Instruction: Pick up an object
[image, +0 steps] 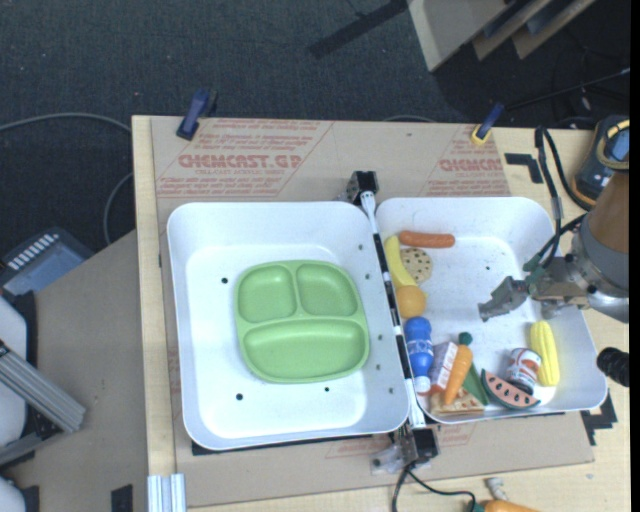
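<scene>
The right bin holds several toy foods. A red sausage lies at the back, with a banana and a cookie just in front of it. An orange fruit and a blue bottle sit along the left wall. A carrot, a watermelon slice, a small can and a corn cob crowd the front. My gripper hangs over bare bin floor in the middle right, above and left of the corn, touching nothing that I can see.
The left bin carries a green divided plate. A black clamp sits where the bins meet at the back. The arm enters from the right over the right bin's edge. Cables run near the back right corner.
</scene>
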